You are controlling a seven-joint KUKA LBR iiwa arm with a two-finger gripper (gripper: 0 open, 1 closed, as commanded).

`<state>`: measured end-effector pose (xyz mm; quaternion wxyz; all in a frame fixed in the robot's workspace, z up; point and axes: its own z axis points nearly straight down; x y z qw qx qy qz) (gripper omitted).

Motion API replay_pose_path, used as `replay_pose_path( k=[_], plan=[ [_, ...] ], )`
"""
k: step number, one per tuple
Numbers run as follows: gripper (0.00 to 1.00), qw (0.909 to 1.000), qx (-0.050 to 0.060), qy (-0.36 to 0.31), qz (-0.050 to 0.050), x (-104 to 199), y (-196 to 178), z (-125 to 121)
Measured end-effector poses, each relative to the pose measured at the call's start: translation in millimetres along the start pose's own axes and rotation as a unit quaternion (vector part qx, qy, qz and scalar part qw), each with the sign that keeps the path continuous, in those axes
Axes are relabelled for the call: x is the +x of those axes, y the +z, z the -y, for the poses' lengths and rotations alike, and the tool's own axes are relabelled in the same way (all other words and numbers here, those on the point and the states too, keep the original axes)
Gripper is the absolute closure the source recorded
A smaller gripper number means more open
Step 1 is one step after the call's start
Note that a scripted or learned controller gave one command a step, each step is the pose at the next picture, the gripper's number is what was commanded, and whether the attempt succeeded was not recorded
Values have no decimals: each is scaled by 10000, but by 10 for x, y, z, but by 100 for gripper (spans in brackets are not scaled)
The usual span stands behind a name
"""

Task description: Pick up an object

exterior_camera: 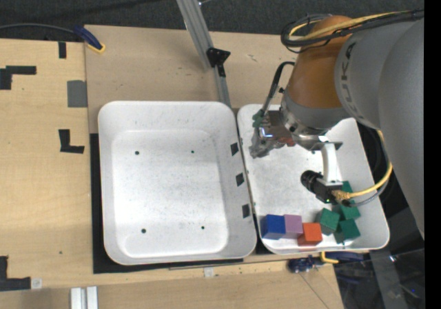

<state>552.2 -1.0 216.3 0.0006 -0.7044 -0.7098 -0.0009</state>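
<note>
Hovering at right bin's [365,235] far-left corner, gripper [262,143]: finger state unclear, can't tell. Blue block [273,225] and the other blocks sit at the near edge, well apart.

Camera view, single and fixed. We look down from above the desk [41,183] at a slant, far enough back to take in both white bins whole: the left bin [169,113] near centre, the right bin [368,228] beside it. The grey and orange arm [344,59] enters from our right, large and near the lens. Dark floor runs along the top edge.
</note>
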Motion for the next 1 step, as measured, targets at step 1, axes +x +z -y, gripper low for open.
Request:
replay_pose_path(
  k=[1],
  plan=[
    [100, 10000, 4, -4, -2, 611, -35, -204]
  ],
)
